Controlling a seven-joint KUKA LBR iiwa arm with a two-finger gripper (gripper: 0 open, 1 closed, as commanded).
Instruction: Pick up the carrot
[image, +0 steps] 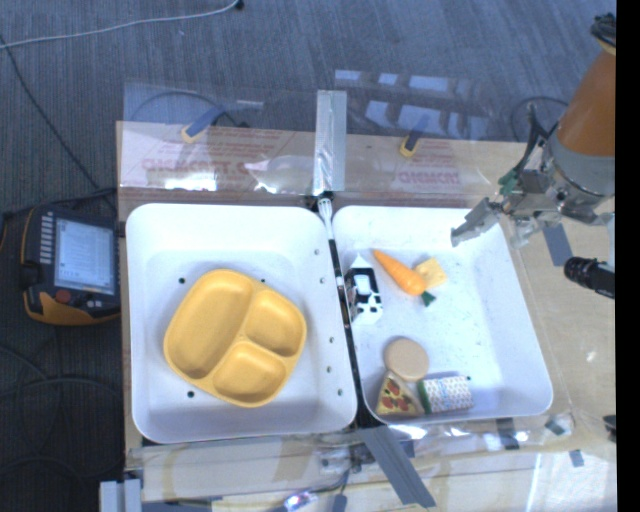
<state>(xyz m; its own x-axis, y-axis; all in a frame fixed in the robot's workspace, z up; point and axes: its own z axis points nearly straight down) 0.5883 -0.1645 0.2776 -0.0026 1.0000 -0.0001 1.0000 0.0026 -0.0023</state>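
Observation:
The carrot (399, 272) is orange with a small green end. It lies flat in the right bin (500, 330), in the upper middle, slanting down to the right. My gripper (510, 244) hangs over the bin's upper right corner, to the right of the carrot and well apart from it. Its fingers (468, 232) are spread open with nothing between them.
A small yellow piece (432, 270) touches the carrot's right side, and a black-and-white toy (365, 290) lies to its left by the bin wall. A tan disc (406, 357), a pizza slice (397, 397) and a can (446, 392) sit near the front. The left bin (150, 400) holds a yellow divided plate (235, 335).

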